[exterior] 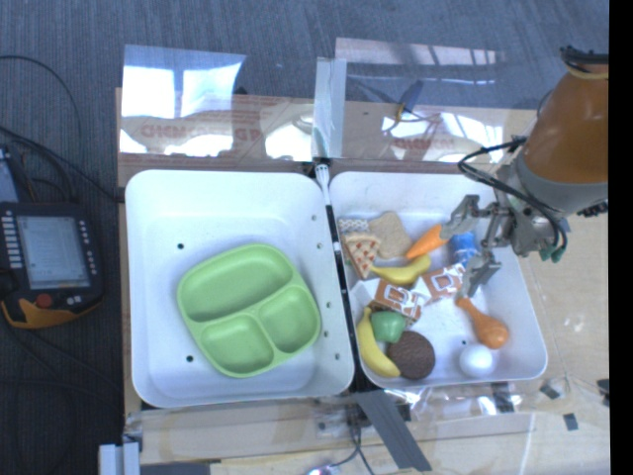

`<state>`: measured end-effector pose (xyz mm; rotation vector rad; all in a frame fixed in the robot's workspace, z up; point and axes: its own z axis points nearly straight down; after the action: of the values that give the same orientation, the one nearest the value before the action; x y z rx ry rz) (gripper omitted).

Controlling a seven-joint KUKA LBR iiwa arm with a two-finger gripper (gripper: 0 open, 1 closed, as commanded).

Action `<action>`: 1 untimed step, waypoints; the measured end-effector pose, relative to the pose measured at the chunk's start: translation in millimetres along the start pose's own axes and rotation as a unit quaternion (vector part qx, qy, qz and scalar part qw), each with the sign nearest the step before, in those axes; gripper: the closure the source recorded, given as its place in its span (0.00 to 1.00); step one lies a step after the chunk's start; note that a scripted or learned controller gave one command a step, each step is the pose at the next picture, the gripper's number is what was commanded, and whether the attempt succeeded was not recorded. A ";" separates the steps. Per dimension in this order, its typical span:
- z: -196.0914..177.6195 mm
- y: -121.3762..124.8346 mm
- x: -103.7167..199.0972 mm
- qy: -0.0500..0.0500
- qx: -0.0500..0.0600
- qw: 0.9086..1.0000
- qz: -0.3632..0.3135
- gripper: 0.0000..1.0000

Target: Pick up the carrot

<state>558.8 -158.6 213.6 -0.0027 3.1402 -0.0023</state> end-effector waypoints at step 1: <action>115.3 26.1 -1.8 -0.003 0.001 0.997 -0.071 0.00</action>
<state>560.8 -132.6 98.3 -0.2247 3.1254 -0.0058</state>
